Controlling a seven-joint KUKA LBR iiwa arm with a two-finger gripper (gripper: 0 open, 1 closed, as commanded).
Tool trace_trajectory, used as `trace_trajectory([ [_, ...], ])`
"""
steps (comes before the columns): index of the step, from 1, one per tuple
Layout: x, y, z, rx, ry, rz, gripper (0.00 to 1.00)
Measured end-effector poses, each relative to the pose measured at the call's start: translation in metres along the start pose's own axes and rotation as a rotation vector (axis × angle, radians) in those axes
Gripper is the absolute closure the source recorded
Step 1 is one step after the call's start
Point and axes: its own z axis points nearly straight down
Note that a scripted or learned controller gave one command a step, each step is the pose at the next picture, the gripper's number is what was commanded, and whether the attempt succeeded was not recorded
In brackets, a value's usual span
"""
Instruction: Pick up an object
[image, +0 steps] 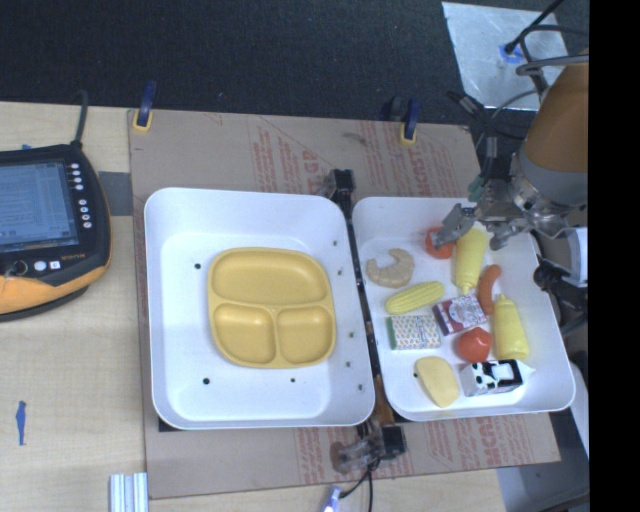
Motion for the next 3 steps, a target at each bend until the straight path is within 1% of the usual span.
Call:
trace_trajectory([
  [1,-0.043,0.033,0.050,0.000,-0.003,0.000,0.00],
  [2,-0.031,0.055,0.099,-0.004,-0.003,-0.003,0.00],
  [3,-0.051,0.054,0.076,-0.003,0.000,0.003,0.00],
])
